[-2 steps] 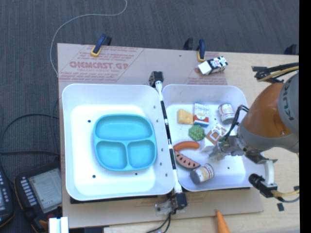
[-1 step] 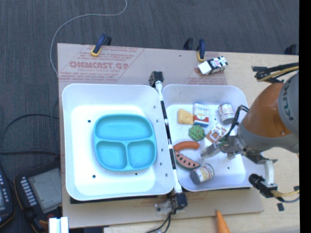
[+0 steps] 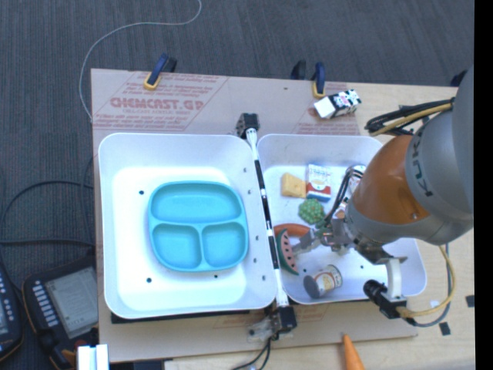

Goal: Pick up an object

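Camera view: the claw (image 3: 308, 240) hangs low in the right bin (image 3: 412, 280), beside a watermelon slice (image 3: 286, 250); I cannot tell its state. Crowding by the broccoli (image 3: 312, 211) could spoil a grasp.

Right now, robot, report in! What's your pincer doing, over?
Pincer low in right bin, beside watermelon slice; fingers hard to read. Nothing seen gripped. Green piece and small can crowd close. Over.

A blue divided tray (image 3: 199, 226) sits in the left white bin (image 3: 123, 284).
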Available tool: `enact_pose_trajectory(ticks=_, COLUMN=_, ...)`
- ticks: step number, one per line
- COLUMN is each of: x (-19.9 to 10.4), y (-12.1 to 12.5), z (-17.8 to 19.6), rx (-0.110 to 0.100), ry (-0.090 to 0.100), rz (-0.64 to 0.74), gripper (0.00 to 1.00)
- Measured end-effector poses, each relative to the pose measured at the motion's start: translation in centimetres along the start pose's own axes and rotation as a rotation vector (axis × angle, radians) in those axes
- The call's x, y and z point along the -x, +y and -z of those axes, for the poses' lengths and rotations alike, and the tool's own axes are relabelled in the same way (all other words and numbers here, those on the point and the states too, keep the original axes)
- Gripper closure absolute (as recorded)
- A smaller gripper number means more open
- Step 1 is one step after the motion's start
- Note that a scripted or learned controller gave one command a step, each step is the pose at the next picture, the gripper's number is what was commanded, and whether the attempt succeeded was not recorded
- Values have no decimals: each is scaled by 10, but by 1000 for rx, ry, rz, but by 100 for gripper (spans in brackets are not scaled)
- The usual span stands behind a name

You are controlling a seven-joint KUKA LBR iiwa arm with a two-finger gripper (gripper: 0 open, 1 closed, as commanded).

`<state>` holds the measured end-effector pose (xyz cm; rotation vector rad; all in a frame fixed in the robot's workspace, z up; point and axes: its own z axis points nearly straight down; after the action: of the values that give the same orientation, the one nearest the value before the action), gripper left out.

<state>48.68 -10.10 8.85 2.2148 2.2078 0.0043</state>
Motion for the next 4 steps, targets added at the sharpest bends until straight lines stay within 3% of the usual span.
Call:
enact_pose_trajectory(ticks=1, x=-1, y=1, z=10, rx=0, ry=3, rz=1, gripper=100)
enact_pose_trajectory(ticks=2, x=-6, y=112, z=71, rx=-10, ry=7, rz=4, gripper=100)
enact_pose_trajectory(ticks=3, x=-6, y=111, z=70, rx=-13, ry=6, rz=4, gripper=0)
enact_pose_trajectory(ticks=4, x=5, y=113, z=9, rx=-3, ry=4, rz=4, gripper=0)
